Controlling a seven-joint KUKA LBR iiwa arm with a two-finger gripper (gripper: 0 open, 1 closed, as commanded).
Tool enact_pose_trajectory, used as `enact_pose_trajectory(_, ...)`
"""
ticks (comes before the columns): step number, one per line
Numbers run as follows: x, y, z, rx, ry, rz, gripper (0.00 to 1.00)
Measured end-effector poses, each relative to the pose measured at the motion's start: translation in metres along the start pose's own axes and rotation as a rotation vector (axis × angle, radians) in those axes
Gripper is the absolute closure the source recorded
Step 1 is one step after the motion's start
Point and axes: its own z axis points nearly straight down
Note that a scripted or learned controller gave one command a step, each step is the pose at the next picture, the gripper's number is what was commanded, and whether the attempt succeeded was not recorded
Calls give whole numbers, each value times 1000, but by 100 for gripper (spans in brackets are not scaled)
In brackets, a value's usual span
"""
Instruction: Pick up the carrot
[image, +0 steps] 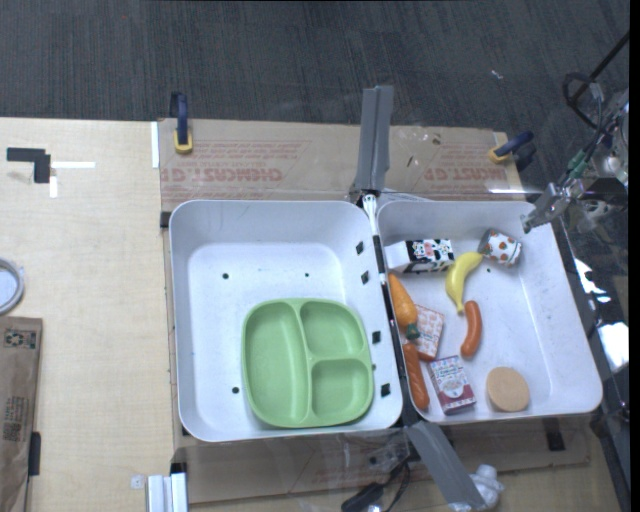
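**Carrot well away from the gripper, across the right bin**

The gripper (548, 208) hangs over the far right corner of the right bin (560, 300). At this distance it is a small metallic blur, so I cannot tell whether it is open or shut, and nothing can be seen in its hold.

From the gripper, the carrot (401, 300) lies well apart, far to the left in the picture and somewhat nearer the front edge of the bench, against the bin's left wall. A banana (459, 279) and a small cow-print carton (429, 254) lie between the two.

The carrot's long axis runs almost front to back along that wall, leaning slightly. Its narrow tip points toward the far side, and its thick end, with what looks like a bit of green, points toward the front.
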Motion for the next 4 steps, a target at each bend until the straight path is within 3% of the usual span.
enact_pose_trajectory(1, 65, -125, 91, 1, 2, -280, 0)
enact_pose_trajectory(2, 98, -12, 178, -3, -1, -375, 0)
enact_pose_trajectory(3, 97, -13, 169, -2, 0, -372, 100)
enact_pose_trajectory(4, 170, -60, 78, -2, 0, -674, 100)
